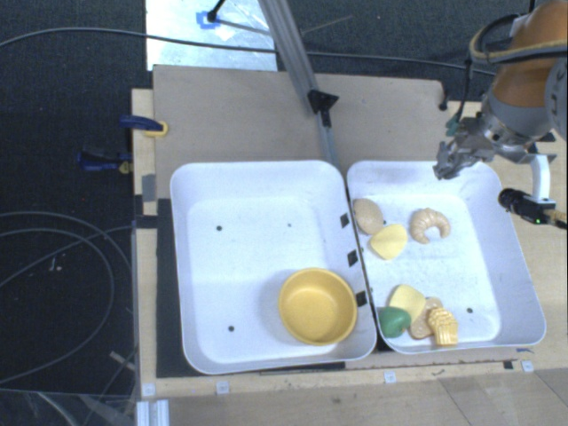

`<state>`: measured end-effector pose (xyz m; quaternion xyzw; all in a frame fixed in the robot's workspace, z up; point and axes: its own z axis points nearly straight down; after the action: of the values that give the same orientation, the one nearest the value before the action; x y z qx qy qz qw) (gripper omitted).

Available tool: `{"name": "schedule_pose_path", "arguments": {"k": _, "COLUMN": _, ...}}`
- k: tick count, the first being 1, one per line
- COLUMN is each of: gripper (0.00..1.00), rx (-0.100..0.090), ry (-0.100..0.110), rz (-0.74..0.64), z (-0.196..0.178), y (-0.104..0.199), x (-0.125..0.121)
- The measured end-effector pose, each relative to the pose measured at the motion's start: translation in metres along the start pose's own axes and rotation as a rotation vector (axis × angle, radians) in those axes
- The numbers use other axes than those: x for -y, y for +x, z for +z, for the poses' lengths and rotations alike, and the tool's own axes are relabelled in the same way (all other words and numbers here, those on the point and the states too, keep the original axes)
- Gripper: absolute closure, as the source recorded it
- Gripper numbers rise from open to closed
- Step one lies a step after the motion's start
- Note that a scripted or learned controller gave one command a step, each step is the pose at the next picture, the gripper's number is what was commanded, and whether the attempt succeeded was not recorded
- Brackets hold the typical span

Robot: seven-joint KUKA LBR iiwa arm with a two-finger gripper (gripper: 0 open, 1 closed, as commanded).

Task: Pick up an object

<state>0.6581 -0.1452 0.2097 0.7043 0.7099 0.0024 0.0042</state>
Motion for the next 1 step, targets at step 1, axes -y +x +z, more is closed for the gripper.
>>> {"name": "schedule_pose_path", "arguments": {"k": 1, "gripper": 1.00, "rx": -0.002, "ry": 0.005, "rz": -0.001, "z": -0.0137, "y": -0.0001, "x": -0.0013}}
